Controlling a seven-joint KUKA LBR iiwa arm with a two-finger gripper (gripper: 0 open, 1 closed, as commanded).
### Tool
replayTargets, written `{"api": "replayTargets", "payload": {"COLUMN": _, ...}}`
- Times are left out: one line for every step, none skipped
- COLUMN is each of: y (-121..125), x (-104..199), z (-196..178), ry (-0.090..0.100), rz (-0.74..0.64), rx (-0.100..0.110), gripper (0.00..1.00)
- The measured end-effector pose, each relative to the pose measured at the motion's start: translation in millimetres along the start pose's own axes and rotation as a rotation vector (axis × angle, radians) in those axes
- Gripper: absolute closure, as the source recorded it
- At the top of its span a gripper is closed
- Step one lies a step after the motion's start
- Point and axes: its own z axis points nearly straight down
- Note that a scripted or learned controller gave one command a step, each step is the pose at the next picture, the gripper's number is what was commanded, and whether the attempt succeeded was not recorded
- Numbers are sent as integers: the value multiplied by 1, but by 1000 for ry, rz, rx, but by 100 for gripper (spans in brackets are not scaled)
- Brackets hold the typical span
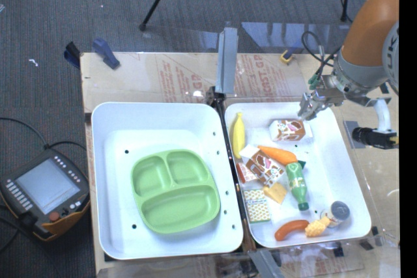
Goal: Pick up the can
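Note:
The can (pixel 339 210) is a small grey tin seen from above, standing in the near right corner of the right bin (pixel 348 166), beside a yellow toy piece (pixel 318 226). My gripper (pixel 311 106) hangs over the far edge of that bin, well behind the can and just right of a white and brown packet (pixel 288 130). Nothing shows in its grasp. The orange band of the arm (pixel 370 29) rises above it at the right.
The right bin also holds a banana (pixel 238 132), a carrot (pixel 278 154), a green bottle (pixel 298 184), a carton (pixel 264 169), a cheese wedge (pixel 275 193), a small box (pixel 257 205) and a sausage (pixel 290 229). A green divided plate (pixel 176 191) lies in the left bin (pixel 111 140).

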Motion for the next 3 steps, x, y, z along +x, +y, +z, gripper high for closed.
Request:
{"api": "replayTargets", "payload": {"y": -109, "x": 21, "z": 127, "ry": 5, "rz": 71, "rx": 12, "gripper": 100}}
{"api": "replayTargets", "payload": {"y": -34, "x": 19, "z": -8, "ry": 0, "rz": -40, "rx": -1, "gripper": 100}}
{"api": "replayTargets", "payload": {"y": -60, "x": 4, "z": 100, "ry": 0, "rz": 234, "rx": -1, "gripper": 100}}
